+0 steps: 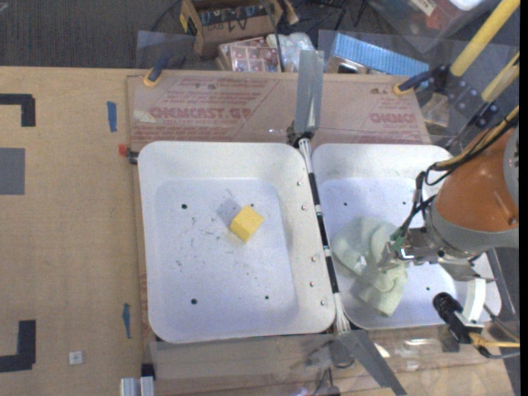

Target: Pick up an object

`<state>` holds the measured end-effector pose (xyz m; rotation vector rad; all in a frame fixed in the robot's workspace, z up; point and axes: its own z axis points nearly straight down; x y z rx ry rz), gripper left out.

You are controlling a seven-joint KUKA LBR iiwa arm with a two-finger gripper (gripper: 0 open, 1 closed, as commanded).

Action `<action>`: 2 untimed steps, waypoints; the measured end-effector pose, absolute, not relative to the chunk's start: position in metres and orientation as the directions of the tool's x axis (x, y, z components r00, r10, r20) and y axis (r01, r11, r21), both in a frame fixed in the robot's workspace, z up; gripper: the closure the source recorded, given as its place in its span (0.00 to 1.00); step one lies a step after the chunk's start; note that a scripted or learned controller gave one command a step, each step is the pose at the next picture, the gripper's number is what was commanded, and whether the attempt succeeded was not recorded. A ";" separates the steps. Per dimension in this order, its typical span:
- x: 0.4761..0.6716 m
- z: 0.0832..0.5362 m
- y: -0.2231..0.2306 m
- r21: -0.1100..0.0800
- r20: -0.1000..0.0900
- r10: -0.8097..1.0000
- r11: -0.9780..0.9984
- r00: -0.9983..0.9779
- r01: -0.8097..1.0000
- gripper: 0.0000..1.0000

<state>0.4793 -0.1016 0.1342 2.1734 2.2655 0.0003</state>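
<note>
— What's in the bin at frame left?

— The left bin (165,180) has one small yellow block (246,223) lying a little above its middle, tilted like a diamond, with bare floor all round it apart from dark specks and scuffs. Nothing stands beside it.

— And the other one?

— The right bin (363,167) holds a crumpled pale green cloth (371,266) in its lower half, bunched up near the divider between the two bins. The arm (474,209), grey with its orange band, comes in from the right edge of the frame and hangs over that bin's right side. The gripper (398,254) sits low at the cloth's right edge, right against the folds.

— Is the pincer clamped on the cloth?

— I cannot tell; the wrist hides the tips, so whether it is released or clenched is unclear.

— Anything crowding the spot?

— Black cables (425,184) loop beside the wrist. A cardboard sheet (206,110) lies behind the bins, with boxes and clutter (239,23) along the top of the frame.
</note>
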 end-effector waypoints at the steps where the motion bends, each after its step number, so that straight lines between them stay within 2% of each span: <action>1: 0.531 0.184 -0.063 -0.001 0.000 0.999 -0.034 0.034 0.999 1.00; 2: 0.608 0.185 0.010 0.000 -0.001 0.998 -0.056 0.056 0.998 1.00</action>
